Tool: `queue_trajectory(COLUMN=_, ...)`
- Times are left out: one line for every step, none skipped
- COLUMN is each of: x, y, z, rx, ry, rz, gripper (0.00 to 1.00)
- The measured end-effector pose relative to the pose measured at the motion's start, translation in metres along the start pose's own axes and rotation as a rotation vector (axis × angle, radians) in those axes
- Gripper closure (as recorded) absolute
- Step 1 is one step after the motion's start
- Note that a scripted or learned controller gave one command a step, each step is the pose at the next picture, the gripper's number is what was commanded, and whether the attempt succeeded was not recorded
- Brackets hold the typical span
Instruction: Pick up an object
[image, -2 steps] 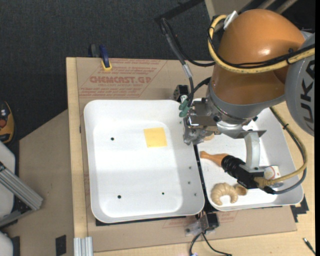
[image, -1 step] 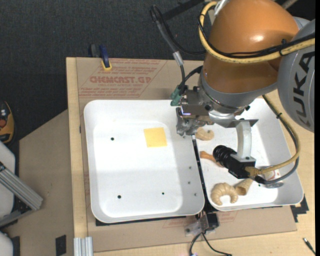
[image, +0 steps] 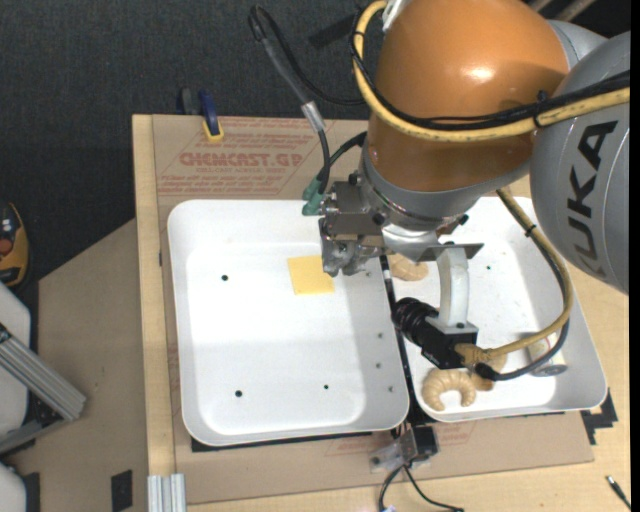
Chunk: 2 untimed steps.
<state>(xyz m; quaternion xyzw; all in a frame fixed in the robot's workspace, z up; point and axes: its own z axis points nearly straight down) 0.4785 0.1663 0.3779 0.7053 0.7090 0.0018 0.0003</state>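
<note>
A flat yellow square piece (image: 309, 275) lies in the left bin (image: 250, 400), near its upper middle. My gripper (image: 343, 262) hangs just to the right of it, at the piece's right edge, close to the wall between the two bins. The arm's orange band and grey wrist cover the gripper from above. A tan croissant-shaped piece (image: 449, 388) rests at the front of the right bin (image: 570, 375). Another tan piece (image: 408, 269) shows partly under the wrist in the right bin.
A black cable fitting (image: 430, 336) and a white bracket (image: 455, 290) hang off the arm over the right bin. A cardboard sheet (image: 240, 150) lies under both bins, with a blue and yellow clamp (image: 208, 113) at its back edge.
</note>
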Motion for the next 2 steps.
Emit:
queue_trajectory(x=0.037, y=0.001, z=0.009, rx=0.002, ry=-0.001, rz=0.001, gripper=1.00)
queue_trajectory(x=0.059, y=-0.001, z=0.109, rx=0.014, ry=-0.006, rz=0.004, gripper=1.00)
